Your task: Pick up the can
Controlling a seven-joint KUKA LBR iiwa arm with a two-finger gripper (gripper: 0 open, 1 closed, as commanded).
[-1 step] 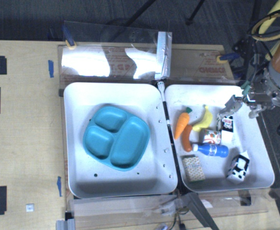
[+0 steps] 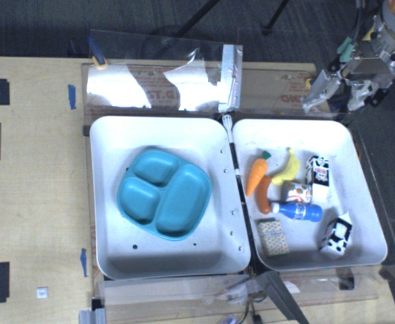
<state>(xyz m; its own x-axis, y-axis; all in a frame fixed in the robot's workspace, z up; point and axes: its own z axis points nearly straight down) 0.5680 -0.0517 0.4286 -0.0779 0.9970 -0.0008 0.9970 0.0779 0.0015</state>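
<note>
My jaws hang apart, up past the right bin [image 2: 366, 174]. The can [image 2: 296, 194] lies squeezed between the carrot [image 2: 256, 175] and bottle [image 2: 300, 212]. I might grab those instead.

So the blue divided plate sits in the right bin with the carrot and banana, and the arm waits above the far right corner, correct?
Not quite. The camera view shows the blue divided plate alone in the left bin. The carrot and banana lie in the right bin, and the gripper does wait above its far right corner.
</note>
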